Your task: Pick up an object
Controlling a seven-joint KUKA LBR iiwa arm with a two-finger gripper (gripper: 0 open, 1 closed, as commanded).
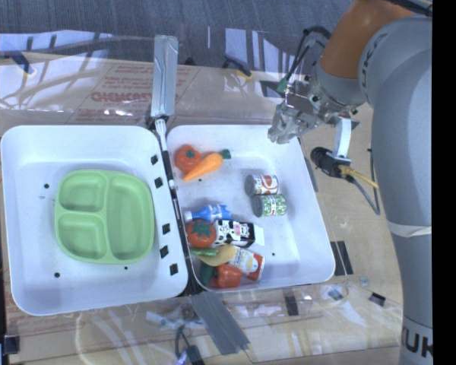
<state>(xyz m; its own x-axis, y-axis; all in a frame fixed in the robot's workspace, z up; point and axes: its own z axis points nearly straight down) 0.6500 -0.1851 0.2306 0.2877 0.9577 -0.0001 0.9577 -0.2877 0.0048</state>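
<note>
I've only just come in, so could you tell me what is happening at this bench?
A grey KUKA arm reaches in from the right, its gripper poised over the far right corner of the right bin with nothing visibly in its grasp. That bin holds toy food: a carrot, a tomato, two small cans and a pile of packets near the front. The left bin holds a green divided plate.

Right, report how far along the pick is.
Nothing looks picked yet. The grey arm's claw sits above the top right corner of the right white bin, with no object visibly in it. The orange carrot and two small cans lie in that bin, waiting.
</note>
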